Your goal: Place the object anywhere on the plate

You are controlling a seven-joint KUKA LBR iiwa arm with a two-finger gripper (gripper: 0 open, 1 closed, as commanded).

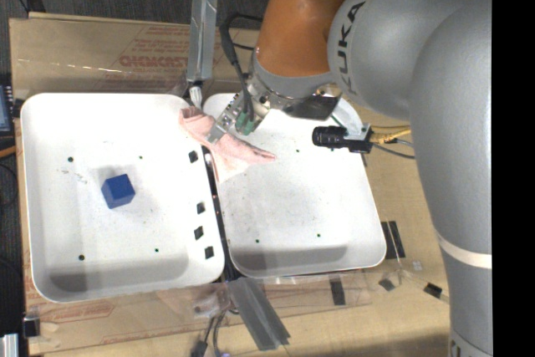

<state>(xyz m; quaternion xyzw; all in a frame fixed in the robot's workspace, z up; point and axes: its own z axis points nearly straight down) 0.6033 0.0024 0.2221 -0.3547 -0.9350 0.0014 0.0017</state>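
Observation:
A pink plate (236,151) lies at the far left corner of the right bin (334,221), partly against the wall between the bins. My gripper (231,124) hangs right over the plate's far edge and hides part of it. A small green thing (247,124) shows at the gripper's tip, just above the plate; whether it is held is unclear. A blue cube (118,190) rests on the floor of the left bin (50,180), well away from the gripper.
The arm's orange band (301,21) and grey body (435,96) cover the right bin's far right side. A grey upright bar (201,42) stands behind the bins. A black connector (338,137) sticks out near the wrist.

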